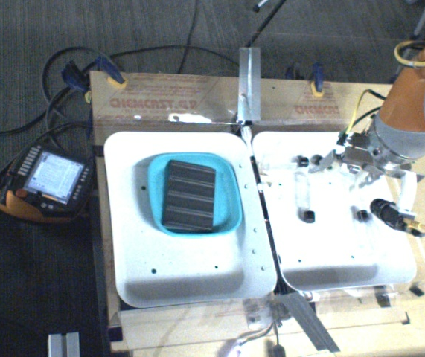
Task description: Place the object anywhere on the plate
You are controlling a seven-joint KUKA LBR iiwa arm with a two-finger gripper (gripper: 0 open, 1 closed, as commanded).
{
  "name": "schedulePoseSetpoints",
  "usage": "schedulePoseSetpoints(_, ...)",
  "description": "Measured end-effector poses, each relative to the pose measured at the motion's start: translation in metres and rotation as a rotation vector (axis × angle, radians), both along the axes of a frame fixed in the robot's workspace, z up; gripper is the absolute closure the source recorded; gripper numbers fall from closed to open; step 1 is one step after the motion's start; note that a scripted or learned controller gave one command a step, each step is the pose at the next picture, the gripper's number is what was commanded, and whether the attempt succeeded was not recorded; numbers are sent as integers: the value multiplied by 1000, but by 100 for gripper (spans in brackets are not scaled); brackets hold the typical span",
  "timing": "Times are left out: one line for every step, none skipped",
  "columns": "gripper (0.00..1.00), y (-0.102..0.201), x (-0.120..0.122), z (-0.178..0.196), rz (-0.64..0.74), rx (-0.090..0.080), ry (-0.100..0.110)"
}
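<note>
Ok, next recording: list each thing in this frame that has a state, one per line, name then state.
Dark ridged block: lying flat on the plate, untouched by the arm.
Blue plate: sitting in the left bin, carrying the block.
Left bin: holds the plate and block.
Right bin: the arm's end is over it.
Gripper: low in the right bin, away from the plate; nothing visible between its tips.
Handheld pendant: on the floor left of the bench, screen lit.

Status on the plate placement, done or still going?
Looks done: the dark grey ribbed block lies on the teal square plate in the left white bin. In hand: I see nothing between the fingers; the arm's hand hangs over the right white bin. Left: at most clearing the arm away.
</note>
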State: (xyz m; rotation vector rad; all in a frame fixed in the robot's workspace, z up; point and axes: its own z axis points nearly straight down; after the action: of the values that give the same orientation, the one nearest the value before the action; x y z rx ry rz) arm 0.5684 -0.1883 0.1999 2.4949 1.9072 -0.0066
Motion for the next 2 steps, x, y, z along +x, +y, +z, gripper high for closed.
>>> schedulePoseSetpoints(0, -26, -12, 113, -100, -1, -2)
schedulePoseSetpoints(0, 0, -51, 66, -208, 0, 0)
